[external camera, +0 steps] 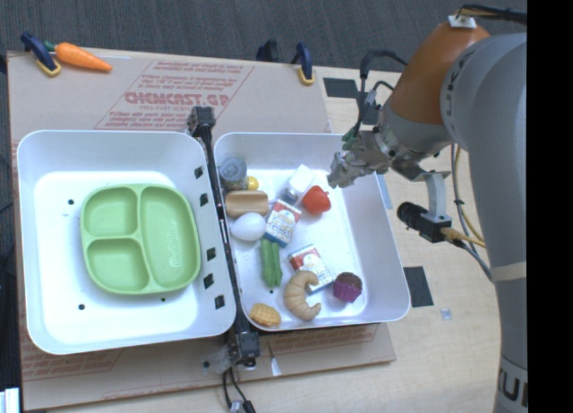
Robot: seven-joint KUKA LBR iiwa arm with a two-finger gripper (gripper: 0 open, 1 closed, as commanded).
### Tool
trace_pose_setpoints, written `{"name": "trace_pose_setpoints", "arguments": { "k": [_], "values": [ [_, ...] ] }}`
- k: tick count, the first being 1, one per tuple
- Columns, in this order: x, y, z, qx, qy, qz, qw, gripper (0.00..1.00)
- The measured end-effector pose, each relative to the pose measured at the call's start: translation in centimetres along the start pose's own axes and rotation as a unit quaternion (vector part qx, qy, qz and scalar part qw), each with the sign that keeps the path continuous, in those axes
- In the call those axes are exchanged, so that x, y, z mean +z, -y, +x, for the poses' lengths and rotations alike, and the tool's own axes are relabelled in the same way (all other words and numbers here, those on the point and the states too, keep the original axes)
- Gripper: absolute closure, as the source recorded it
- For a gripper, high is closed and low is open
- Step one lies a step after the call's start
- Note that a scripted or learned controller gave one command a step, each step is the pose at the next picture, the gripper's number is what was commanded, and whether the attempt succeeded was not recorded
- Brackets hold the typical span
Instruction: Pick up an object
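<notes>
Toy food lay heaped in the right bin [380, 223]: a corn cob [264, 315] and croissant [302, 296] nearest the camera, a purple piece [347, 288], a green pepper [270, 262], small cartons [282, 223], an egg [248, 227], a hot dog [246, 202], a red piece [315, 200] and a tin [233, 170] farther back. Beyond the red piece, the hand [345, 169] hovered over the bin's far right corner, and I could not tell whether it was apart or together. Left, a green divided plate [141, 239] sat in the other bin [45, 223], and a toy carrot [82, 57] lay on the worktop's [134, 98] far edge.
</notes>
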State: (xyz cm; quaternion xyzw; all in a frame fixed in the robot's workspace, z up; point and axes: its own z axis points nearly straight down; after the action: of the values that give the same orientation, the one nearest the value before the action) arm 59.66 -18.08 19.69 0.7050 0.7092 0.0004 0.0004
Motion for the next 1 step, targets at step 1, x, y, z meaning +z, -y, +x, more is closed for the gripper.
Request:
{"name": "trace_pose_setpoints", "arguments": {
  "k": [1],
  "values": [
    [0.03, 0.03, -0.03, 0.000, 0.000, 0.001, 1.0000, 0.00]
  ]
}}
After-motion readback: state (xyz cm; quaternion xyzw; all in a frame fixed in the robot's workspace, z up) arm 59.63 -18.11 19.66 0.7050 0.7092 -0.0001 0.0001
